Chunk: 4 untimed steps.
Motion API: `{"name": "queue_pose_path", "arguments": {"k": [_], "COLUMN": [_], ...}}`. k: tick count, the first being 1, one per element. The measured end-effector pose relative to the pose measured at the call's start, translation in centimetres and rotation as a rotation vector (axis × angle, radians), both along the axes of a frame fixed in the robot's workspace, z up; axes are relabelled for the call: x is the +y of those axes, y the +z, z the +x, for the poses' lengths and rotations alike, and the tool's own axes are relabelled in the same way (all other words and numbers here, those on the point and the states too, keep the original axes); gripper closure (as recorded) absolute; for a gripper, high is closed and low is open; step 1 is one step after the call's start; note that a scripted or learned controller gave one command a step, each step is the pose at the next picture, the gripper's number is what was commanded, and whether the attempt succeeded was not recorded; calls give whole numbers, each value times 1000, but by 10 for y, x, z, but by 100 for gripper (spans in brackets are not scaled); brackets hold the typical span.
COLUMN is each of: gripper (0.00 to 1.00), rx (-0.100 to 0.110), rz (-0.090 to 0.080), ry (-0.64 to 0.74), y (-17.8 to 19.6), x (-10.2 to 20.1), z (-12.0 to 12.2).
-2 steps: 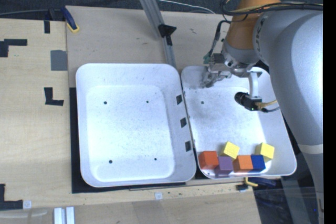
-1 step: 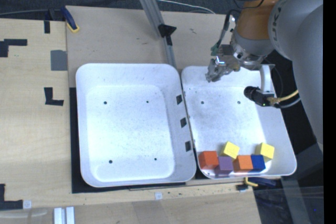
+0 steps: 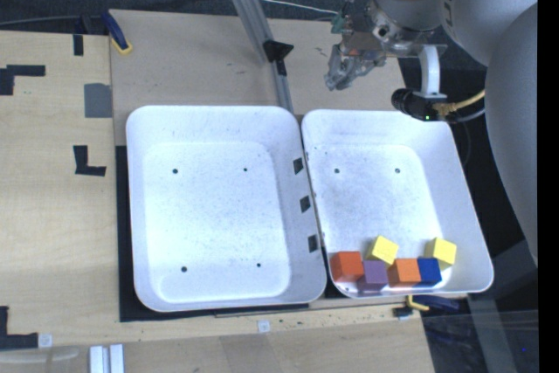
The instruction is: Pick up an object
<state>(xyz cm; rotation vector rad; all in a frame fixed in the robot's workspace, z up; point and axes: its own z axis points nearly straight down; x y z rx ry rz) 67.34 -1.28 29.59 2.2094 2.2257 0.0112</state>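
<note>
The tool [image 3: 342,72] is seen above the far edge of the right bin [image 3: 454,155], over the bare surface [image 3: 192,57] just behind it, with nothing between its fingers; whether they are spread or closed cannot be told from this slant. The blocks are gathered at the near edge of the right bin, well apart from the tool: an orange block [image 3: 347,264], a purple block [image 3: 376,273], a second orange block [image 3: 404,272], a blue block [image 3: 428,271] and two yellow blocks [image 3: 384,250] [image 3: 444,252]. Because they are packed touching one another and pressed against the bin wall, a miss is likely: a finger may be blocked by a neighbour or the rim, or two blocks may be pinched and dropped.
</note>
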Motion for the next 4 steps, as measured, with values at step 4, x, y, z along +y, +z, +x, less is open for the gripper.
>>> {"name": "queue_pose_path", "arguments": {"k": [4], "gripper": [100], "rx": [18], "rz": [1], "ry": [-2], "y": [-105], "x": [66], "z": [-183]}}
